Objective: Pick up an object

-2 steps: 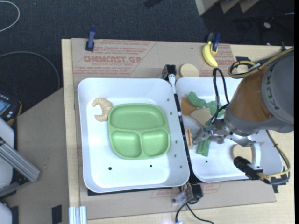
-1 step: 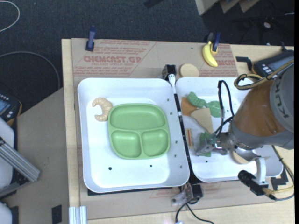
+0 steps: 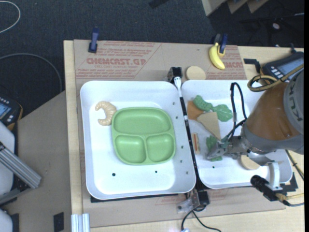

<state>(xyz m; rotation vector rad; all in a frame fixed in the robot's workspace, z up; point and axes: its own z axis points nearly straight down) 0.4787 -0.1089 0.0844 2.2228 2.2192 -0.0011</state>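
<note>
My gripper [image 3: 216, 152] is low in the right bin [image 3: 227, 180], near its left side, at the end of the grey arm with the orange band [image 3: 275, 112]. It sits right against a small green leafy piece [image 3: 211, 142], which pokes out from under it; whether that piece is gripped is hidden. Just above lie a tan wedge [image 3: 210, 122], a brown piece [image 3: 192, 111] and a larger green leafy item [image 3: 212, 107]. A thin reddish strip [image 3: 195, 143] lies by the bin's left wall. A round tan disc [image 3: 249, 163] shows partly under the wrist.
The left bin [image 3: 96, 173] holds a green divided plate [image 3: 143, 134] and a beige croissant [image 3: 105, 112]. Behind the bins, on the board, are a banana [image 3: 217, 58] and a tan disc [image 3: 195, 73]. Black cables [image 3: 235, 100] hang over the right bin.
</note>
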